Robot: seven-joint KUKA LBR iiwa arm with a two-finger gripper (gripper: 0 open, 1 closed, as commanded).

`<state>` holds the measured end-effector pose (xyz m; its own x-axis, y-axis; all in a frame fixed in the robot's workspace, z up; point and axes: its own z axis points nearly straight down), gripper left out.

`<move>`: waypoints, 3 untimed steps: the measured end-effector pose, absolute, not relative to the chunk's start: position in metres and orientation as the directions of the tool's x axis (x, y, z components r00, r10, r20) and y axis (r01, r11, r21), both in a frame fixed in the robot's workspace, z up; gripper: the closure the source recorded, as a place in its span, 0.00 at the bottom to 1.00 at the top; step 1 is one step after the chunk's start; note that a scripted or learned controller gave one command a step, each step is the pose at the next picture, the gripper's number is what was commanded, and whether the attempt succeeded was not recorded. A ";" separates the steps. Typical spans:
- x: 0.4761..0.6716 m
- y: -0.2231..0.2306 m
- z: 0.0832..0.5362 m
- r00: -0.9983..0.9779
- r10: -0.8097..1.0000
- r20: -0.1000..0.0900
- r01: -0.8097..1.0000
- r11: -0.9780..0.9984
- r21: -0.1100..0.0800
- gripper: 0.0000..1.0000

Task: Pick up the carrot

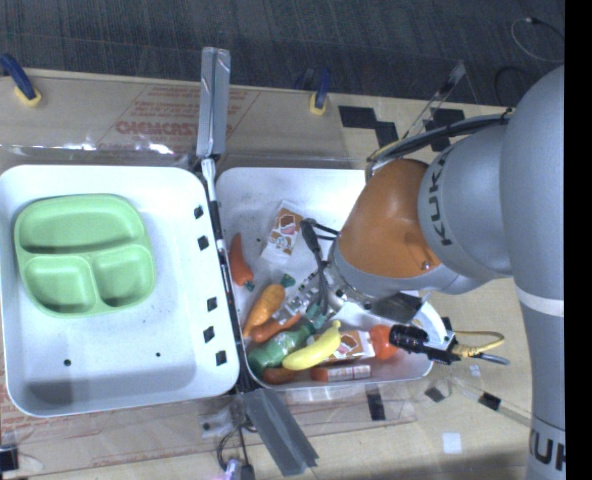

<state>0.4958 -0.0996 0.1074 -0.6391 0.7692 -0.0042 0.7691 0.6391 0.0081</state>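
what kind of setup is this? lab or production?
Likely a research lab pick-and-place bench: KUKA arm over two white bins, toy food such as a banana and a carrot, blue clamps holding the cardboard base.

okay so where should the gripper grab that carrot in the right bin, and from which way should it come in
Probably the carrot's thick upper middle, from above, with the fingers across its width. It lies slanted near the bin's left wall, its lower end buried among the banana and other toys, so the upper part looks freest.
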 end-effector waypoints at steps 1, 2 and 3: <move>0.477 -0.040 0.192 -0.386 0.922 0.001 0.922 0.386 -0.001 1.00; 0.477 -0.019 0.216 -0.283 0.959 0.000 0.959 0.283 0.000 1.00; 0.477 -0.019 0.216 -0.283 0.959 0.000 0.959 0.283 -0.001 0.00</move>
